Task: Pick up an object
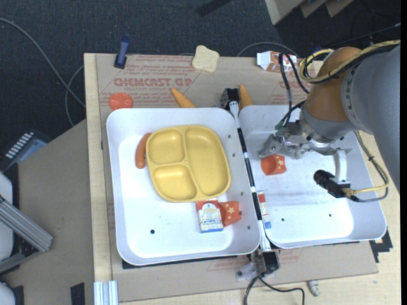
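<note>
Small orange-red block (275,164) lying in right white bin (318,227), near its left wall, just below and touching tip of metal two-finger gripper (275,146); finger gap impossible to judge, block not seen between fingers. In left white bin (127,221): yellow three-compartment plastic plate (188,162), orange sausage-shaped piece (140,151) at its left edge, small printed carton (210,216) below it.

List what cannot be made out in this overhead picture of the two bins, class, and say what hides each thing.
- Hand: finger state hidden by the wrist, camera view.
- Hot dog: partly behind the yellow tray.
- Small carton: label too small to read.
- Arm: cut off by the right edge.
</note>
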